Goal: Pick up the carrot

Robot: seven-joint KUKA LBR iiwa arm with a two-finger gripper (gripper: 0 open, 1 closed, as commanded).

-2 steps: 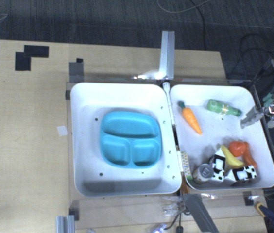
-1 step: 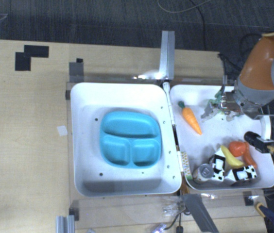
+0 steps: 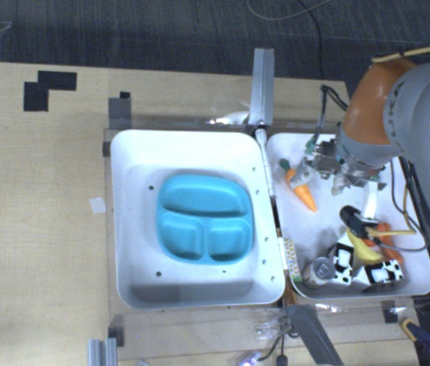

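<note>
Tool (image 3: 323, 161) hung low in right bin (image 3: 426, 280), just right of carrot (image 3: 304, 196); finger state could not be told. Carrot lay loose near bin's left wall, toy pile (image 3: 364, 258) below.

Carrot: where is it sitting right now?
The carrot lies in the right bin, in its upper left part near the divider, just left of the gripper and above the toy pile.

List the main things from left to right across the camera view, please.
Left white bin → blue divided tray → carrot → gripper → grey arm with orange band.
</note>
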